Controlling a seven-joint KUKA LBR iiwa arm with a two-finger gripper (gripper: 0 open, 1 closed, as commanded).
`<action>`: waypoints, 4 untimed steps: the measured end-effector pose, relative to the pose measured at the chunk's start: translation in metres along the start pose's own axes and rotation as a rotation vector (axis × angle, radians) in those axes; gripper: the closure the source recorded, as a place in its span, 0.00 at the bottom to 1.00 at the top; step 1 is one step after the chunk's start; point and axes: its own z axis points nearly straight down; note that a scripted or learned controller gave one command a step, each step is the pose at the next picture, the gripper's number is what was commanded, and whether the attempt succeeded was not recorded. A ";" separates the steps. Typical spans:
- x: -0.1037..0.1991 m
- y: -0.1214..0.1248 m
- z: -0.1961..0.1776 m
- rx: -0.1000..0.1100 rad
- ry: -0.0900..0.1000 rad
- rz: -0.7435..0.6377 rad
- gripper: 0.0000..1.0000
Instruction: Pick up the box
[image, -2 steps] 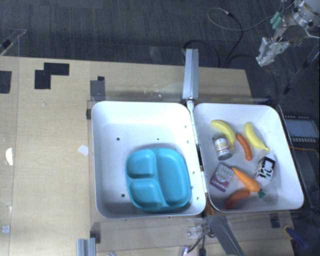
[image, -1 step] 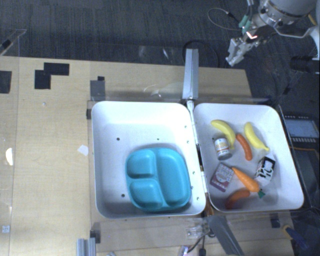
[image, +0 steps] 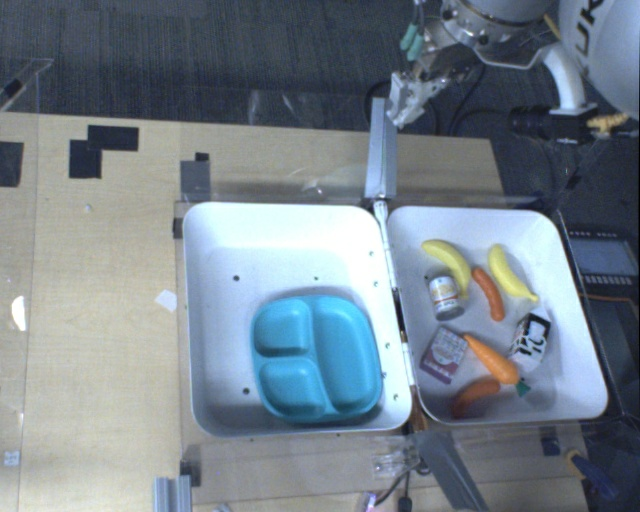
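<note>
We see the box (image: 445, 355) at lower centre of the right bin (image: 590, 330), touching a carrot (image: 491, 359). The gripper (image: 404, 102) hangs top centre, its finger state unclear to us. Descending, it could grab the carrot instead.

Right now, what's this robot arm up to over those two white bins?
The gripper hangs above the bench beyond the far edge of the bins, near the divider, with nothing between its fingers. Its target, the box, lies untouched in the right bin among two bananas, two carrots, a small can and a black and white carton. The left bin holds a blue sectioned tray. The pick has not started.
</note>
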 end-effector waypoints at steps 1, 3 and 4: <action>0.097 0.047 0.000 -0.001 0.001 -0.505 1.00; 0.144 0.048 -0.001 -0.003 0.001 -1.258 1.00; 0.139 0.036 0.051 -0.002 0.001 -1.014 1.00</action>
